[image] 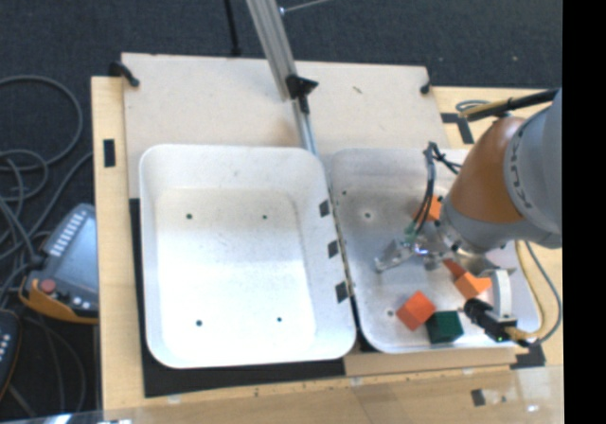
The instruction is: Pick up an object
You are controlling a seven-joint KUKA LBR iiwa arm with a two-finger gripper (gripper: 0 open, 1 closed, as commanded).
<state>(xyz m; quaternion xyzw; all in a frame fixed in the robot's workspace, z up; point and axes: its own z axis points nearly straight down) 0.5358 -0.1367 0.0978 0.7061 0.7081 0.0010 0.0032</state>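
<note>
orange block [415, 309] lay near the front of the right bin [365, 181], beside a green block [443, 326]; you could judge it light, stiff, best pinched across flat faces. hand [398, 255] state i could not tell.

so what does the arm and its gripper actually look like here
The arm is a thick rounded grey body with a broad orange band above the wrist. Thin cables, dark and coloured, run down beside the wrist. The gripper is a small pale metallic piece, too blurred to make out in detail.
</note>
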